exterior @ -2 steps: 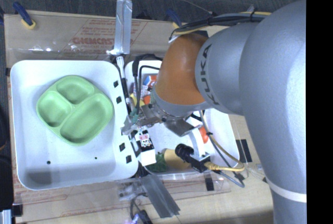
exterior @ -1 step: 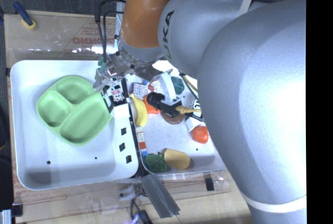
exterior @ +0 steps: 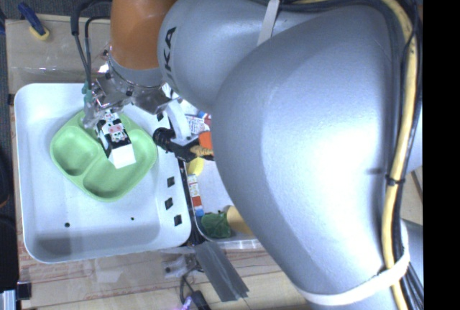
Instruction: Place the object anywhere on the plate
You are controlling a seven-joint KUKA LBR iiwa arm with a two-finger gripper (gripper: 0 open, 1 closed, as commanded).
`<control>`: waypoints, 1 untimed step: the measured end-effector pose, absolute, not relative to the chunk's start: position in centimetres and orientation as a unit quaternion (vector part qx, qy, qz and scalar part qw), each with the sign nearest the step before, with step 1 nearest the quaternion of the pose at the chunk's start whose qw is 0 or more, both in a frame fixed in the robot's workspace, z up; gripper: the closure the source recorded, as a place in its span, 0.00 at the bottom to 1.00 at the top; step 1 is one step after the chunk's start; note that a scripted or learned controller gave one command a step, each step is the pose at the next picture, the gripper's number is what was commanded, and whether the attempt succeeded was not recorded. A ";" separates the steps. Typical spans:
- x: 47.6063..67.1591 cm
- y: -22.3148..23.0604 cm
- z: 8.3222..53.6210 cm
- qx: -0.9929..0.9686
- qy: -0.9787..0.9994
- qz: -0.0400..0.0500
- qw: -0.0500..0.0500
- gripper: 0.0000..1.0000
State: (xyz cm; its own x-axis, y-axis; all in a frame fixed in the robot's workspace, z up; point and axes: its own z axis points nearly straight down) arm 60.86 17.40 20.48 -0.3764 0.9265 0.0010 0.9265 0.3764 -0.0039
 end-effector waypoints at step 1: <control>60.9 17.3 20.6 -0.559 -0.829 0.001 0.001 0.00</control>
